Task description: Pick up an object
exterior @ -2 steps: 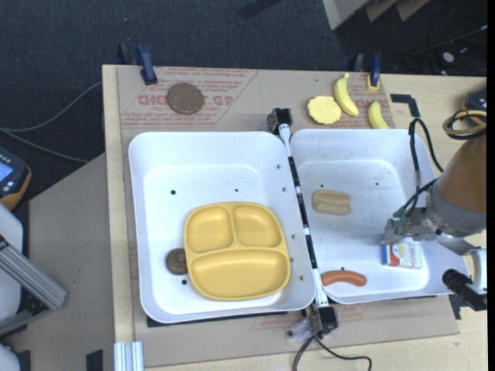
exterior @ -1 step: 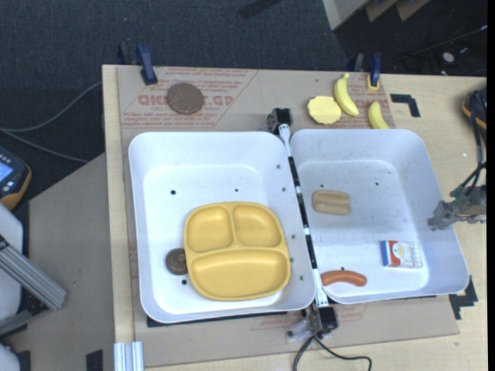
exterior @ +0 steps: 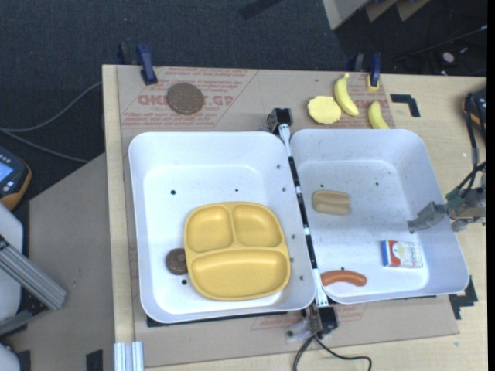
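The right bin (exterior: 402, 157) holds a tan bread roll (exterior: 331, 202) near its left wall, an orange-red sausage (exterior: 343, 278) at its front left, and a small white carton with red and blue print (exterior: 401, 254) at its front right. My gripper (exterior: 441, 213) reaches in over the right bin's right rim, low above the floor. It sits just above and to the right of the carton and touches none of the objects. The left bin (exterior: 155, 168) holds a yellow divided plate (exterior: 236, 250), with a brown disc (exterior: 176, 261) at the plate's left edge.
On the bench behind the bins lie a brown disc (exterior: 185, 97), a yellow round piece (exterior: 325, 110) and two toy bananas (exterior: 346, 95) (exterior: 377, 115). Blue clamps (exterior: 145, 62) grip the back edge. A black hinge strip (exterior: 298, 207) separates the bins.
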Robot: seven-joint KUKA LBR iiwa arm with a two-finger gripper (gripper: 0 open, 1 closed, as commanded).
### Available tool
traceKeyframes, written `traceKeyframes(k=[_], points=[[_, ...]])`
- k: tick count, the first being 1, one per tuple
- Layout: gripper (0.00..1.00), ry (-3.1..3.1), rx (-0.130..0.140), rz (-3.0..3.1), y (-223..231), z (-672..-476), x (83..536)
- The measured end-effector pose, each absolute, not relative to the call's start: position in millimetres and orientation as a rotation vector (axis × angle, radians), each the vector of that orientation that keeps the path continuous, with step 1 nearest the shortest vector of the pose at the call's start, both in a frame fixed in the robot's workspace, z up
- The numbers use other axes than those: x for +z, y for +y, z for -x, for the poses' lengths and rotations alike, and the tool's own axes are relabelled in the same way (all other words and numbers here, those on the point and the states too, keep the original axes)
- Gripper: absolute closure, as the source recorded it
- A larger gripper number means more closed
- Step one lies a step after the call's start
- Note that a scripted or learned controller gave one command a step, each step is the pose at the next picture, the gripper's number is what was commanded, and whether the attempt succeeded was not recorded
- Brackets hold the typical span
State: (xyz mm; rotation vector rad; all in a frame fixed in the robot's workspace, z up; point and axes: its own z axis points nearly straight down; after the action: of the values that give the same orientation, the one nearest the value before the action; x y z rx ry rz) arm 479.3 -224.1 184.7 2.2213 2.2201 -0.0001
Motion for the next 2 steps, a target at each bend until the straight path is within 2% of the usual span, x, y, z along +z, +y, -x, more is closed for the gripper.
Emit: traceKeyframes(k=[1, 2], points=[[0.0, 2.224, 0.0, -2.217, -214, -524.9, 126], [0.0, 2.234, 0.015, -2.215, -217, -627.3, 83]])
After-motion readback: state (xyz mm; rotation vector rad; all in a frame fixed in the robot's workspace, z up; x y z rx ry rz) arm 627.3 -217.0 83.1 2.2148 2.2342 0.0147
